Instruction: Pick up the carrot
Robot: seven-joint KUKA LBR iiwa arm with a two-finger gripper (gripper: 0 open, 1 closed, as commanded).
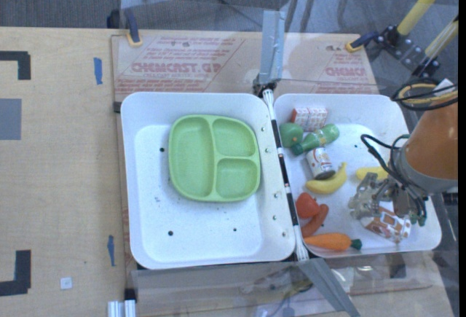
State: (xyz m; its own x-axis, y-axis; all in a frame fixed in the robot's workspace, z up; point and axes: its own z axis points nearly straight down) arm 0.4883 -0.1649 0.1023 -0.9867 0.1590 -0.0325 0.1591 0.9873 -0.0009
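The carrot (330,241) is orange with a green stub at its right end. It lies flat along the front wall of the right bin (397,113). My gripper (370,200) hangs low over the right bin's middle-right, to the right of the carrot and a little farther back, apart from it. An orange and white packet (387,225) lies just in front of the gripper. The arm's orange band (437,144) rises to the right.
The left bin (142,184) holds a green divided plate (215,157). In the right bin, red pieces (310,212) lie just behind the carrot. Farther back are a banana (328,182), a small can (318,161), green items (306,137) and a white-red pack (309,116).
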